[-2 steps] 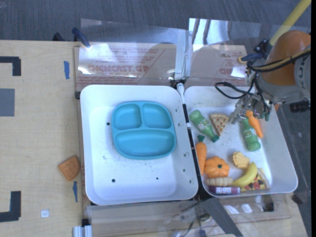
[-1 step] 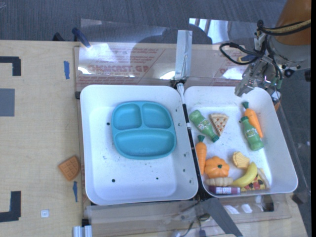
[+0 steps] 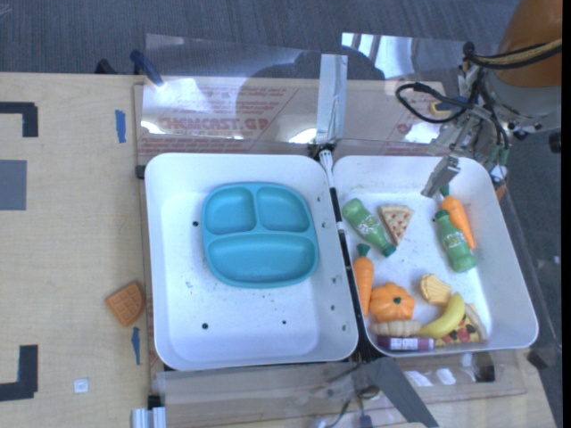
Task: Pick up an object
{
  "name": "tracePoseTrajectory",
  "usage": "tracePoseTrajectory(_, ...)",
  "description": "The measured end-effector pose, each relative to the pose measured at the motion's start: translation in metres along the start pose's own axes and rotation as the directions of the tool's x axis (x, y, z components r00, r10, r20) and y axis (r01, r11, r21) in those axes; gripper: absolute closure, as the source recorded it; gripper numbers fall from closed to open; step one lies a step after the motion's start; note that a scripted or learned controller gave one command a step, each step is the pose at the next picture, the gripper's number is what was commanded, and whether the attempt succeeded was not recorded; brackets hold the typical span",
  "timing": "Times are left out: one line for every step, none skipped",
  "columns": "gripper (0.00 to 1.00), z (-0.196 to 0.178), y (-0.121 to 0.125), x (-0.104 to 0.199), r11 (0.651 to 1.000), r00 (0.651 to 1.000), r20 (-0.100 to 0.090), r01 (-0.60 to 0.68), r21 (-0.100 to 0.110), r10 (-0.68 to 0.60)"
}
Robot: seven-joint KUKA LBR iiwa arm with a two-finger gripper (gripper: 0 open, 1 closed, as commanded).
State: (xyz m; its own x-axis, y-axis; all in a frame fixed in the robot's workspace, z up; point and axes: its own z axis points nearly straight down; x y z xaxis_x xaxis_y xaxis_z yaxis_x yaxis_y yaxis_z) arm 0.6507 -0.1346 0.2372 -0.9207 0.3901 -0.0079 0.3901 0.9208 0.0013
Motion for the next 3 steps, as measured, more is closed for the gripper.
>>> tracePoseTrajectory(0.0, 0.104, 0.018, 0.058, 0.993, 0.993, -0.012, 0.119, -0.001, -0.119)
tracePoseTrajectory(0.0, 0.147, 0.018, 0.066, 0.998, 0.998, 0.004, 0.067, -0.002, -0.067)
tracePoseTrajectory(0.0, 0.146, -0.069, 0.138, 0.995, 0.995, 0.004, -0.099, 0.001, 0.099)
